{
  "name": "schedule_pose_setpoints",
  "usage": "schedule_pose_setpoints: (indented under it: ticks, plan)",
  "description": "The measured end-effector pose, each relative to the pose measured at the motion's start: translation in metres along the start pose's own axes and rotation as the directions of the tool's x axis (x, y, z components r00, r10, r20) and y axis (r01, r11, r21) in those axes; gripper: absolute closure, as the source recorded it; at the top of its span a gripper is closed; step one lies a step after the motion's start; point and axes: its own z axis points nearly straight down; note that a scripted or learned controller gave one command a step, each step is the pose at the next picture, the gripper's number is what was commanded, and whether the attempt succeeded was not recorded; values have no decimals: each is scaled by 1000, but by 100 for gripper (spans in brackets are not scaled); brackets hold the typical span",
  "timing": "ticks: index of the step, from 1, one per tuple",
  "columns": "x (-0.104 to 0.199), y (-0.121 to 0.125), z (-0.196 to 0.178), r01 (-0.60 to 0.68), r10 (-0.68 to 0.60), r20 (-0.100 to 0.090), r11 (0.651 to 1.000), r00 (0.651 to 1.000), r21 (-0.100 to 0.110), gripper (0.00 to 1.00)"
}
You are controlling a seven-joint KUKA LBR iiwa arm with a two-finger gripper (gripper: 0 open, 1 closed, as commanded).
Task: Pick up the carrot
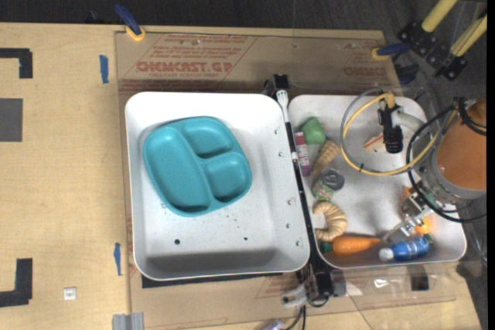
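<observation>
Overhead, the arm reaches in from the right, its pincer low in the right bin near the front right corner; I cannot tell its state. Just left of it, the carrot lies along the front wall, beside a blue bottle. Left bin holds a teal tray.

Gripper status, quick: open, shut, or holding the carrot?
Gripper: low in the right bin, just right of the carrot; open or shut cannot be told, and no carrot is seen in it.
</observation>
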Motion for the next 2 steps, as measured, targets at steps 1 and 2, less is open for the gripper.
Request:
schedule_pose_setpoints:
  ticks: [1, 2]
  plan:
    - [-55, -31, 2, -14, 13, -36, 1000, 999, -14, 0]
    - [36, -40, 1, 331, -331, -18, 944, 944, -15, 0]
